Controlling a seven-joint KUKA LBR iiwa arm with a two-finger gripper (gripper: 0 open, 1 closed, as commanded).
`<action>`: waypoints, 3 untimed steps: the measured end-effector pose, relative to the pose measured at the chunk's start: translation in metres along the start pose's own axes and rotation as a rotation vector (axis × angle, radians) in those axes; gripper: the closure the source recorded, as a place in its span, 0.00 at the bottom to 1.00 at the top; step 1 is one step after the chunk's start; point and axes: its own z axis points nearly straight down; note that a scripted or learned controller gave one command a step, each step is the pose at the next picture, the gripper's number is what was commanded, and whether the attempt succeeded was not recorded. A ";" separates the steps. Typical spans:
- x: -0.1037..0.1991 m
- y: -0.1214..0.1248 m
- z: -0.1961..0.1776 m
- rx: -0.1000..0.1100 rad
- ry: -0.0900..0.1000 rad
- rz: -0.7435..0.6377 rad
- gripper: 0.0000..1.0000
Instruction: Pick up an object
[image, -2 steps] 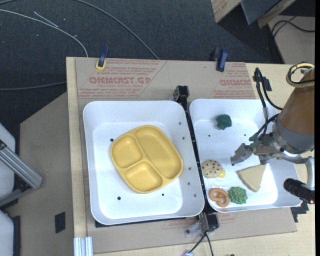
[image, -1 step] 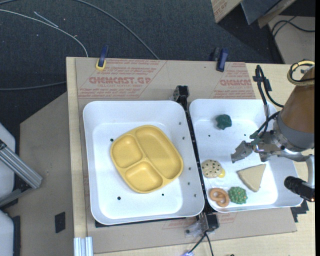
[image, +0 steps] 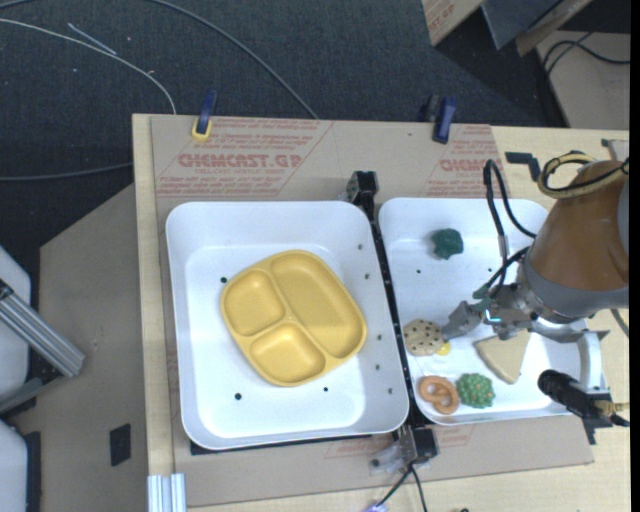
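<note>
Arm (image: 585, 240) reaches low into right bin (image: 400, 225); left bin (image: 185, 230) has yellow divided plate (image: 292, 316). Gripper (image: 465, 320) hangs just beside the cookie (image: 423, 337), can't tell grip state, looks like approach step, nothing lifted. Next: centre over cookie and descend; tight by the bin's left wall, with cheese wedge (image: 503, 358), pretzel (image: 438, 393) and broccoli (image: 475, 390) near; open room toward dark green piece (image: 446, 242).

Yellow divided plate (image: 292, 317) in left bin (image: 190, 300).

I see open floor in the right bin (image: 400, 225) toward 12 o'clock, bar the teal lump (image: 446, 242). Toward 6 o'clock it's crowded: cookie (image: 424, 337), pretzel (image: 438, 393), broccoli (image: 475, 390), wedge (image: 503, 358). Yellow tray (image: 292, 316) fills the left bin's (image: 190, 240) middle.
</note>
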 end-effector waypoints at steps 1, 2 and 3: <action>0.002 -0.007 0.044 0.002 0.000 0.000 0.00; 0.003 -0.006 0.065 -0.002 0.000 0.000 0.00; 0.004 -0.005 0.054 -0.008 0.002 -0.001 1.00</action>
